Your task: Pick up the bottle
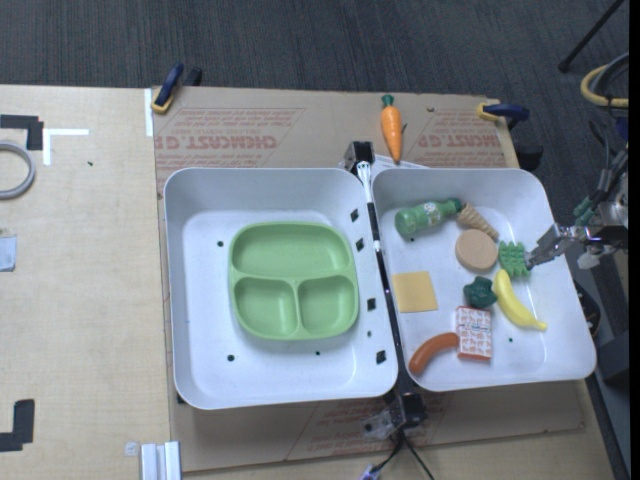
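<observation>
The green bottle (426, 217) lies on its side in the upper left of the right bin (560, 363), its neck pointing right toward a ice-cream cone (479, 221). My gripper (545, 249) reaches in over the right bin's right rim, next to a green toy block (513, 259). It is well to the right of the bottle and apart from it, with nothing seen held in it.
The right bin also holds a round tan bun (477, 251), broccoli (480, 292), a banana (518, 302), a cheese slice (414, 291), a red-and-white carton (474, 333) and a sausage (432, 352). A green divided plate (295, 280) sits in the left bin (190, 268). A carrot (390, 126) lies behind the bins.
</observation>
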Controlling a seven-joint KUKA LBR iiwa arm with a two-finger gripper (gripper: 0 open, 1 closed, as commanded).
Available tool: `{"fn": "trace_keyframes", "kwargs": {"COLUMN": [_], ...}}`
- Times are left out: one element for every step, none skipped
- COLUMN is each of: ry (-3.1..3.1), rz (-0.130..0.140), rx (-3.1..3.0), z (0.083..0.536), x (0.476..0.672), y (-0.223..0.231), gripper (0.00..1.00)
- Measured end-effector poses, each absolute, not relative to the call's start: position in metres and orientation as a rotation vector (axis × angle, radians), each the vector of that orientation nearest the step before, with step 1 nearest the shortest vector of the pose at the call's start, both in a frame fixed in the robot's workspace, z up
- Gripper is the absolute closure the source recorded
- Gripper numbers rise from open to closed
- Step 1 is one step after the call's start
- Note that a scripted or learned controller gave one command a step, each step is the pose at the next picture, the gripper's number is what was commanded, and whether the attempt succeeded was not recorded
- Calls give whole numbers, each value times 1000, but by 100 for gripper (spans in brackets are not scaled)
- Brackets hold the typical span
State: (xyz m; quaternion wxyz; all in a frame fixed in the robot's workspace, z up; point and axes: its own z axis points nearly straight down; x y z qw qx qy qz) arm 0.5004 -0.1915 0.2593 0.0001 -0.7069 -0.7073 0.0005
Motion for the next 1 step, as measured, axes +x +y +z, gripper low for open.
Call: {"fn": "trace_keyframes", "kwargs": {"ry": [-2224], "rz": [2], "rx": [-2220], "z": [269], "x": [501], "y": [-192], "gripper": [100]}}
